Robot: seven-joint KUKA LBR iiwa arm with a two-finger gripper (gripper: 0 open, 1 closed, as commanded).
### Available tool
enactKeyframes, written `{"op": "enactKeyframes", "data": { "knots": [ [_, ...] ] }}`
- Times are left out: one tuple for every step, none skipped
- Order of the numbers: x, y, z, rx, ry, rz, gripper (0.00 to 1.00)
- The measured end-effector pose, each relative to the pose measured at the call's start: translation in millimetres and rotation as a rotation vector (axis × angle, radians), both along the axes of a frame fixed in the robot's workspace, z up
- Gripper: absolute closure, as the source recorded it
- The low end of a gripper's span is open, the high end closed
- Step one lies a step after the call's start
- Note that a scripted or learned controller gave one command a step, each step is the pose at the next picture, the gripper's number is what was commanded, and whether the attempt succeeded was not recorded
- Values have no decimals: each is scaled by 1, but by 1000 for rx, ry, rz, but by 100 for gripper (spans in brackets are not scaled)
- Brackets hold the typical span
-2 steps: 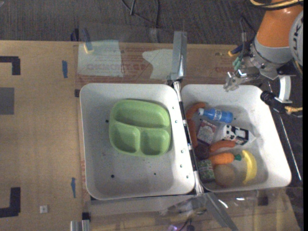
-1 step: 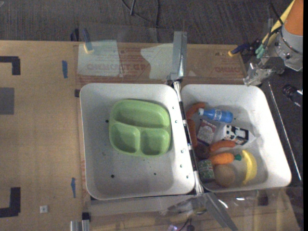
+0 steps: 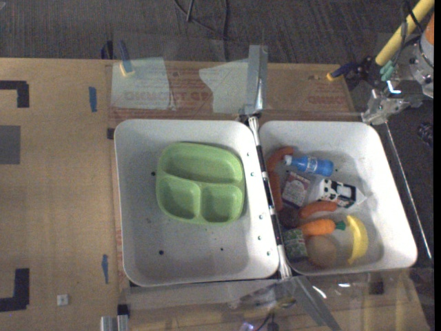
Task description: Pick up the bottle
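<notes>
The claw (image 3: 387, 103) hung at the upper right, outside the bins and just past the far right corner of the right-hand shallow white bin (image 3: 396, 185); whether it was apart or together could not be told.

Down and to the left of the claw, well apart from it, the small clear plastic bottle with a blue cap and blue label (image 3: 309, 164) lay on its side in the far part of that bin. Beyond the bottle from the claw, an orange curved toy sausage (image 3: 275, 171) ran along the bin's left wall. Nearer the camera lay a red-and-white packet (image 3: 296, 188), a black-and-white carton (image 3: 339, 193), an orange toy carrot (image 3: 318, 227), a yellow banana (image 3: 356, 238) and a brown rounded potato-like piece (image 3: 322, 251).

Further left of the claw, the left-hand shallow white bin (image 3: 138, 240) held a light green plastic tray with three compartments (image 3: 201, 192), lying flat.
</notes>
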State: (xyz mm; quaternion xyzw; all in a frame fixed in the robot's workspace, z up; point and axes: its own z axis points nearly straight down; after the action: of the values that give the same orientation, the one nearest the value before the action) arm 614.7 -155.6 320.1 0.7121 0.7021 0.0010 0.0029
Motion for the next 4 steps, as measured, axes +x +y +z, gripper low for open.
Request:
{"op": "enactKeyframes", "data": {
  "knots": [
    [-4, 2, 2, 1, 4, 119, 100],
    [-77, 25, -9, 3, 7, -63, 100],
    [-91, 10, 20, 0, 1, 80, 100],
    [-104, 12, 8, 4, 7, -74, 100]
  ]
}}
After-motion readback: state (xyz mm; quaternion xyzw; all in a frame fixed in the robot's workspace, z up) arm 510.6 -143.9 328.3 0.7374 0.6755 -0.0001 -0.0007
